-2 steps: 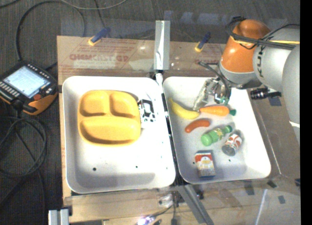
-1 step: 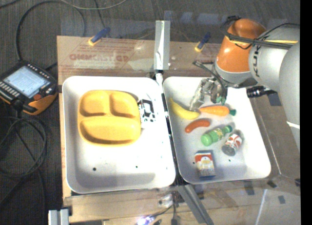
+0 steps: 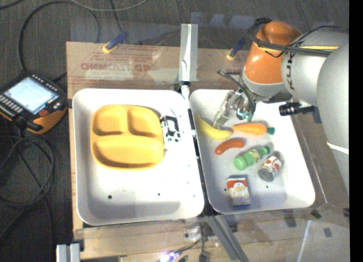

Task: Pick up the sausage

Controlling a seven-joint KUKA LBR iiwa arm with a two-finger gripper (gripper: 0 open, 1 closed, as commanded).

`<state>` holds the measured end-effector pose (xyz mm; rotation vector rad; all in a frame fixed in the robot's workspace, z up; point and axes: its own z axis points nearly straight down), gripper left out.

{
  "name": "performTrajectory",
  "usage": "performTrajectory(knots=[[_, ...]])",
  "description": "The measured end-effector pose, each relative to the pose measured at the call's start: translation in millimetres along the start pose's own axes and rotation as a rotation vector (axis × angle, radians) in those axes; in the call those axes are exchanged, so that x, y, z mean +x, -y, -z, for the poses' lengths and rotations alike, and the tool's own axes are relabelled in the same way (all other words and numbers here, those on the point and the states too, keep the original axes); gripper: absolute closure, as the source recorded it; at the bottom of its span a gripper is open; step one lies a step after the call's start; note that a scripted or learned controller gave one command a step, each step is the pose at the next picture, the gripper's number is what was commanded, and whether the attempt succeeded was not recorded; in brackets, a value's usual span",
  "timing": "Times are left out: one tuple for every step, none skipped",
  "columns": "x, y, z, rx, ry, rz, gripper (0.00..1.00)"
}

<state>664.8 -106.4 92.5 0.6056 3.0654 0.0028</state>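
Within the right bin (image 3: 306, 195), the sausage (image 3: 229, 146) lies near the centre, red-orange and tilted, just below the banana (image 3: 212, 130) and the carrot (image 3: 253, 129). To its lower right lies a green bottle (image 3: 251, 157), with a small can (image 3: 270, 167) beside that and a small carton (image 3: 239, 191) near the bin's front edge. The gripper (image 3: 233, 108) hangs over the upper part of this bin, directly above the banana and clear of the sausage; its fingers appear slightly parted with nothing between them. The arm (image 3: 306, 74), grey with an orange band, enters from the right. On the left bin (image 3: 113, 204) rests a yellow compartment tray (image 3: 127, 136).
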Motion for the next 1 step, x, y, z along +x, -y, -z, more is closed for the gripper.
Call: performTrajectory(knots=[[-10.9, 34.3, 109.2, 0.004, -0.011, 0.166, 1.00]])
